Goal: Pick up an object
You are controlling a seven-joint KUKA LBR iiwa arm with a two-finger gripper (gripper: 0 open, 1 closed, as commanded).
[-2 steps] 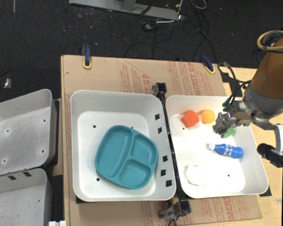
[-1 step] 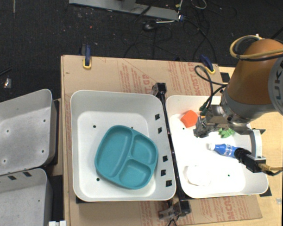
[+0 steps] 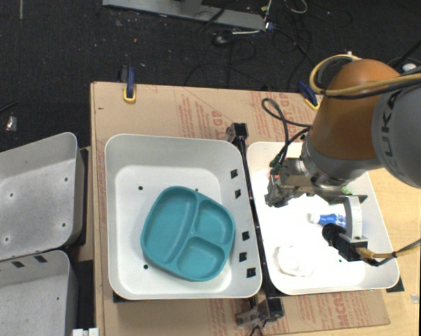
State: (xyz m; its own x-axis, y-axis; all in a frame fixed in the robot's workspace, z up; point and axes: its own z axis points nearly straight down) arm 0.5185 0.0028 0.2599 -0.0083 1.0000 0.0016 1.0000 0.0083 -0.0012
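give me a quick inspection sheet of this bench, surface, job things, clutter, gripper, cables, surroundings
surface: brown board carrying two shallow white bins, left bin and right bin, side by side
job's things: teal divided plate lying flat in the left bin; small blue and white object and a white lump in the right bin
clutter: nothing seen
gripper: gripper low over the right bin's left part, nothing seen between its fingers
cables: black cables loop from the arm across the board's top; more on the floor beyond
surroundings: dark speckled floor, a blue clamp on the board's edge, spare white trays at the left
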